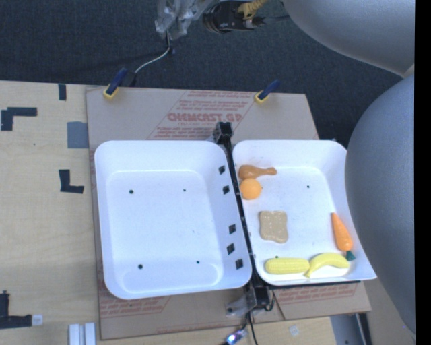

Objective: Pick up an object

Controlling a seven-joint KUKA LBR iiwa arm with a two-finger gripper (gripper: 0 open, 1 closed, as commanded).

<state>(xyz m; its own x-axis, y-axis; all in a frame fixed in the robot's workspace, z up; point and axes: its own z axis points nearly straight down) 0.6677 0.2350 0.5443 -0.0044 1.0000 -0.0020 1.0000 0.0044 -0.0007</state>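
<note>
The right bin (316, 162) holds several toy foods. A brown drumstick (256, 172) and an orange ball (250, 190) lie by its left wall. A tan slice of toast (273, 226) rests near the middle, and an orange carrot (341, 232) lies at the right wall. A yellow corn cob (286, 266) and a banana (328, 264) sit along the front wall. My gripper (177, 18) hangs blurred at the top of the view, beyond the bench's back edge and far from both bins, with nothing seen in it.
The left bin (108, 202) stands beside the right one on a cardboard sheet (202, 114) held by two clamps. The grey arm (390, 168) bulks along the right side, overlapping the right bin's edge. A cable (151, 64) trails near the back.
</note>
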